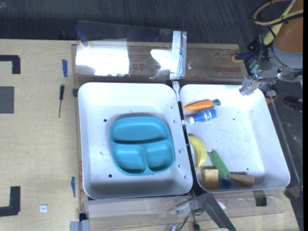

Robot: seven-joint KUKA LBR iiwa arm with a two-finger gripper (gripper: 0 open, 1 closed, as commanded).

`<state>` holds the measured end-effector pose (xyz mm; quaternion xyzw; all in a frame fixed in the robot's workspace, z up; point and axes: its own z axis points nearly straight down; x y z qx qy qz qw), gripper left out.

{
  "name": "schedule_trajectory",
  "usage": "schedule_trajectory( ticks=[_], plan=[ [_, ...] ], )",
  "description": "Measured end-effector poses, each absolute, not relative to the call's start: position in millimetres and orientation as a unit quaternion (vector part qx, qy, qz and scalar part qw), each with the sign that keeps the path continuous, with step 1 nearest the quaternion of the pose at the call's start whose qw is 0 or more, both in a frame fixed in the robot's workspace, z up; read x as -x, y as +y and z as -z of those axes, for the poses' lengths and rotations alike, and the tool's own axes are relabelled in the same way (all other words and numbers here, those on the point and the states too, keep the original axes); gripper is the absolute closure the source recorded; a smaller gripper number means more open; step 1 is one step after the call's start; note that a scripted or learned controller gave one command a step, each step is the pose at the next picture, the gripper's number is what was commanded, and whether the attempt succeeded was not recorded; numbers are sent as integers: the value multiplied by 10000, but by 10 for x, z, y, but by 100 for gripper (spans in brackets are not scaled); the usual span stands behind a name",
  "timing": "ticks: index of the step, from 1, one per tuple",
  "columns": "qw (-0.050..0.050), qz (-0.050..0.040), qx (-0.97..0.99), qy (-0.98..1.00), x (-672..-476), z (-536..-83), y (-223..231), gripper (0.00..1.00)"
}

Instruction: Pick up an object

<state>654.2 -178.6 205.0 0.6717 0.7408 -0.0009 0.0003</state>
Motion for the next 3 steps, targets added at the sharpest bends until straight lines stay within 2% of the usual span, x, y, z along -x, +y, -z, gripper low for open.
schedule_trajectory(
  ticks=[1,2,3],
  plan=[
    [23,-5,-6711,7414,-6554,-2081,-1779,0],
    [-43,21,-6538,7566,-6534,-906,-1188,0],
    [3,-3,-6539,7566,-6565,-1073,-1201,100]
  ],
)
